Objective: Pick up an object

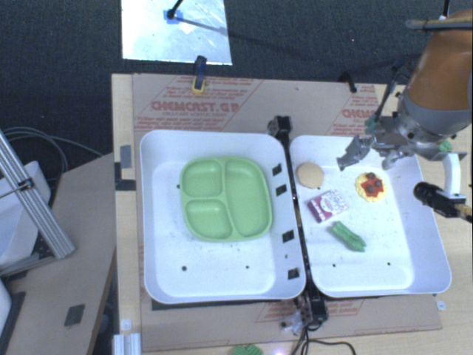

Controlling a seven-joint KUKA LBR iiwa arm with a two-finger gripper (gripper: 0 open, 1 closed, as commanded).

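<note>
1. The arm (443, 65), grey with an orange band, enters from the upper right of the frame and hangs over the upper part of the right bin (384, 272).
2. The gripper (371, 155) sits above the bin's upper area; its two fingers are spread apart with nothing between them. One finger (353, 154) points toward the left, the other (389, 159) lies nearer the yellow item.
3. A round tan bun-like toy (310, 174) lies in the upper left part of the right bin, just left of the gripper and apart from it.
4. A yellow piece with red spots, like a toy pizza (370, 186), lies just below the gripper, right of the bun.
5. A pink and white packet (327, 205) lies near the middle of the right bin, below the bun.
6. A green toy vegetable (347, 237) lies just below the packet, tilted.
7. The left bin (162, 272) holds a light green divided tray (225, 198) with three compartments, lying flat near the bin's centre.
8. Both bins rest on a brown board (222, 98) with red lettering; a yellow-handled clamp (199, 76) stands at its upper edge.
9. A shiny sheet (176, 21) lies at the top left of the frame.
</note>
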